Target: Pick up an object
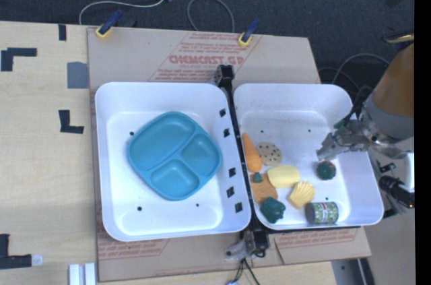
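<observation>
The gripper [331, 150] hangs in the right bin [296, 98], close to its right wall, just above a small dark green ball [326, 170]. I cannot tell if it is ready to grab or squeezed tight, and the ball seems to lie loose on the bin floor.

To do this step well, I think the arm should come straight down over the ball and squeeze slowly, because a round thing can roll away.

The right wall is near, so there is little room on that side. A small can [322, 212] lies near the front edge, just below the ball. A yellow lump [283, 175] sits to the left, with bare floor between. The back half of the bin is bare and best for moving.
</observation>
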Available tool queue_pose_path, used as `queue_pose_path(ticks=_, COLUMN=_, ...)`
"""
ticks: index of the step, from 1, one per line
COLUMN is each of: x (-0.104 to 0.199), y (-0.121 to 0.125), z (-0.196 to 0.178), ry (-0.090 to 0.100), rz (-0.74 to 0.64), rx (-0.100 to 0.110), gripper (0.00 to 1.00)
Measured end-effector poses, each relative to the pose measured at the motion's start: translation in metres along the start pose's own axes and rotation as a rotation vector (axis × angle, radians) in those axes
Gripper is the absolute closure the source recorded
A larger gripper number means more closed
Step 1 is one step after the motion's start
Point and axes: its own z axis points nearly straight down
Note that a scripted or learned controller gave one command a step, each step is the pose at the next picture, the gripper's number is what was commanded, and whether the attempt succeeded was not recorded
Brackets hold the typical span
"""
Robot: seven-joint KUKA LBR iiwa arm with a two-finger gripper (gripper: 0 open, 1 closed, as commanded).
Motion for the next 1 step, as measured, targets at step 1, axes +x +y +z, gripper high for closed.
queue_pose_path(ticks=1, x=-0.0017, y=-0.0007, z=0.0056, ry=0.000, rz=0.002, rx=0.006, gripper=0.00)
